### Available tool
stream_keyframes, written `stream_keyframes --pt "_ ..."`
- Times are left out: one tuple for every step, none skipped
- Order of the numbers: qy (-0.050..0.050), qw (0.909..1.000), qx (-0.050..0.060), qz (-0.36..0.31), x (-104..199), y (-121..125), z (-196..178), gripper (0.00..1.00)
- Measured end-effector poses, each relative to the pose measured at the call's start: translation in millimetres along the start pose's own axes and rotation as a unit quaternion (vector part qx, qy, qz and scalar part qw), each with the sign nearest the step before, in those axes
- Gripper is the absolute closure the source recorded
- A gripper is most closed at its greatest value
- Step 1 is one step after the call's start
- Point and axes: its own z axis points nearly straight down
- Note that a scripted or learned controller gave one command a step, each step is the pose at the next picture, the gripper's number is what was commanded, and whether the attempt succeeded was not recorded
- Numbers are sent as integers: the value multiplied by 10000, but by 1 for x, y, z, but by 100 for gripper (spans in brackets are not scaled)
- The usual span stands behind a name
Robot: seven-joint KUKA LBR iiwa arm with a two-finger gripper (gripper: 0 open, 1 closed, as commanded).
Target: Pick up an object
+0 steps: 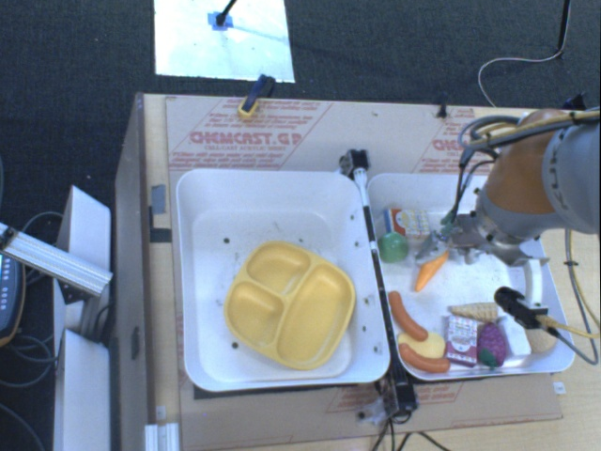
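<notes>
The right bin (562, 357) holds several toy foods. An orange carrot (430, 272) lies near its middle, with a green ball (393, 246) to its left by the divider. My gripper (443, 244) hangs low over the bin, just above and to the right of the carrot's upper end, and looks to be touching or almost touching it. The grey arm with its orange band (526, 181) comes in from the right. A red and white box (404, 221) lies behind the green ball.
A yellow divided plate (291, 303) lies in the left bin (202, 252). Along the right bin's front are a red sausage (407, 314), a yellow piece (424, 346), a red packet (462, 338), a purple fruit (492, 342) and a tan wedge (474, 311). A black cable plug (515, 305) hangs nearby.
</notes>
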Motion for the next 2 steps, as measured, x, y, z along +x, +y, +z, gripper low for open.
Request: stream_keyframes --pt "1 10000 -9 -7 36 -4 11 0" --pt "1 10000 -17 -9 35 -3 0 100"
